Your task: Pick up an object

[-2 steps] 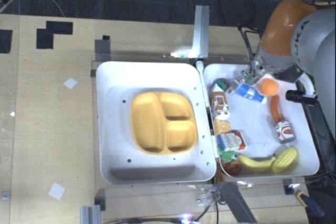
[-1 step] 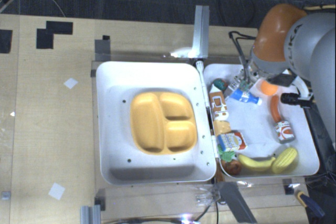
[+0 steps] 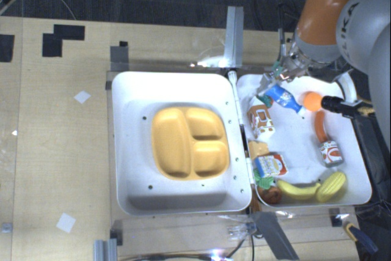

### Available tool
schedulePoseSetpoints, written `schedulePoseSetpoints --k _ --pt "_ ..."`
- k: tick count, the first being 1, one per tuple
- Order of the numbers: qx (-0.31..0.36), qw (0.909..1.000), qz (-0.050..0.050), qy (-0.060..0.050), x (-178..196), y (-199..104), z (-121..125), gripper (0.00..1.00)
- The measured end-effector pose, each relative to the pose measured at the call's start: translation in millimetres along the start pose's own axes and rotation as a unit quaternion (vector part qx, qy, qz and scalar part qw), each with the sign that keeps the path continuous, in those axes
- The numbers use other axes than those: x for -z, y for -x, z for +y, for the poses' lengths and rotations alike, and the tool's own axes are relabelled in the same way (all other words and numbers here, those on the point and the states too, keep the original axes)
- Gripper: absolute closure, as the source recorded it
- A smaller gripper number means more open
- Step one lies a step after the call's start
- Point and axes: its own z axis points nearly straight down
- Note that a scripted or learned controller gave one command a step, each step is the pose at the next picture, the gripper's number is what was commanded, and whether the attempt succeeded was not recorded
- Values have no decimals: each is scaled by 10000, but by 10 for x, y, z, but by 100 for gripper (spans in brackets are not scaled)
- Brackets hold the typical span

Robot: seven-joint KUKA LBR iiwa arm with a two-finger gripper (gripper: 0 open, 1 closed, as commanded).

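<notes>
Nearest the camera, along the lower rim of the right bin (image 3: 365, 192), lie a banana (image 3: 297, 189) and a yellow ridged fruit, perhaps a lemon or starfruit (image 3: 332, 185), touching end to end, with a dark red rounded thing (image 3: 272, 194) just left of the banana. Above these sits a small packet with a green and red label (image 3: 269, 165); its print is too small to read. Against the right wall lies a small red and white can (image 3: 331, 153), with a red sausage-shaped item (image 3: 320, 125) just above it. The left bin (image 3: 128, 131) holds a yellow sectioned tray (image 3: 189, 142) with three compartments, set near its middle. Farther up the right bin, by the dividing wall, a white carton with orange-brown printing (image 3: 261, 120) lies tilted; the lettering cannot be made out. Beyond it, a blue and white packet (image 3: 284, 98) lies slantwise beside an orange ball (image 3: 312, 101). The gripper (image 3: 282, 73) hangs just above the blue packet's upper end, apparently touching it; whether the fingers are spread or closed cannot be told, and nothing is clearly seen between them. On the grey arm (image 3: 366, 21), part of the "KUKA" lettering is readable.
</notes>
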Motion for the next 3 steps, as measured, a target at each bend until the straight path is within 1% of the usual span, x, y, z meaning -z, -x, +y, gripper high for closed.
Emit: schedulePoseSetpoints --k 1,2,3 --pt "-772 9970 -19 29 1833 9 -101 100" --pt "-657 9978 15 -46 1228 -249 -555 100" --pt "-2105 9776 14 -48 539 -422 -452 100"
